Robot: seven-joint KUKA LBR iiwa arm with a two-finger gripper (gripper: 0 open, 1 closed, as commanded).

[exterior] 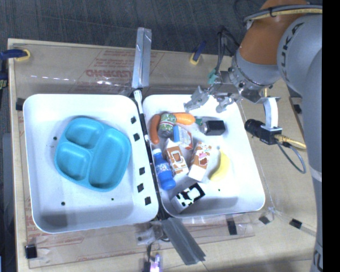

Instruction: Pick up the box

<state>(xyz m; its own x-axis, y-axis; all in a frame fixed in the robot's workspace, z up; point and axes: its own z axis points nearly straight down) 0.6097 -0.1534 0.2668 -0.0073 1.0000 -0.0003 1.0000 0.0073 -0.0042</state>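
Box (177, 158): lying in right bin (245, 177), near the middle of the clutter, tilted, orange and white print facing up. Second carton (201, 160) just beside it on the right, also tilted, with banana (220, 165) touching that carton's far side. Blue bottle (162, 169) along the box's left edge, close against the bin's left wall. Carrot (184, 118) and can (168, 122) at the back of the pile; orange sausage-shaped item (154, 128) beside the can, along the divider. Black object (213, 127) set apart at back right. Black-and-white patterned block (189, 195) toward the front, clear of the box.

Gripper (211, 100): poised over the back rim of right bin, fingers spread, nothing between them. Well apart from the box, no contact with any item.

Left bin (39, 200): holding blue divided tray (93, 152), seated flat, roughly centred.

Arm (283, 33): entering from the right, orange band visible above the wrist.

Desk (68, 58): both bins side by side, touching along the shared divider.
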